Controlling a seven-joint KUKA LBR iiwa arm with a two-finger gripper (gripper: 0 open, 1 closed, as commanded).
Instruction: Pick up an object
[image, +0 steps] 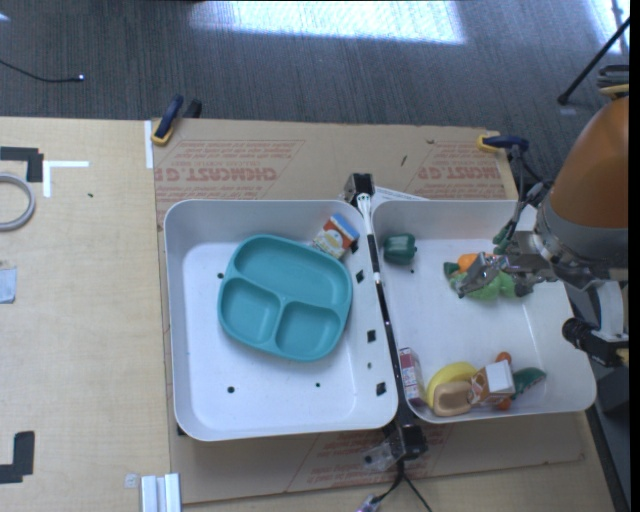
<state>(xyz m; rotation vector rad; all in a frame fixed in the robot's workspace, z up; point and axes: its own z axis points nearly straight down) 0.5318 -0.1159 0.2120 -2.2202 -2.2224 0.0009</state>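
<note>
The light wooden bench (80, 330) carries a brown cardboard sheet (240, 165) and, on it, two shallow white bins side by side. The left bin (200, 400) holds a teal three-compartment plastic tray (285, 297), with a small printed packet (336, 236) at its far right corner. In the right bin (560, 385), the grey arm with its orange band (598, 180) reaches in over the right edge. Its pincer (490, 268) sits low, just over a green and orange soft toy (487, 283) near the far right part of that bin; whether the fingers are spread or pinching cannot be told. A dark green block (400, 248) lies near the far left corner, and a yellow cup-like item (450, 388) beside a small white and orange box (497, 381) rests along the near edge
</note>
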